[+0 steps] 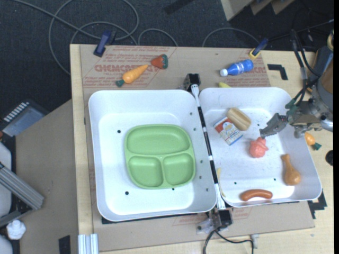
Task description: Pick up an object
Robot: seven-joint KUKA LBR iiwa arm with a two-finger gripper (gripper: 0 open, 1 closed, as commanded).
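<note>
— Where's the arm now?

— It comes in from the right edge, bent down over the right bin. The gripper sits low over the upper right part of that bin, its dark grey fingers pointing left and slightly down toward the pink lump.

— Is it holding anything?

— Nothing sits between the fingers that I can see. Whether they're spread or pressed together, I can't tell from this angle; they read as one dark wedge.

— What's in that bin, then?

— The pink lump, rounded and matte, just below and left of the fingertips, close but apart from them. Up and left of it, a small box with red, white and blue print, tilted, and touching it a tan bread roll, smooth and oblong. Along the bottom wall lies a glossy orange-red sausage. To the right, a brownish drumstick shape, fat at the bottom and narrow on top.

— And the left bin?

— A pale green plastic plate with three compartments, rounded corners, lying flat in the middle.

— Anything outside the bins?

— On the cardboard-coloured bench top, a toy carrot and a reddish strawberry-like piece near the top left, and a blue and white bottle lying on its side above the right bin.
</note>
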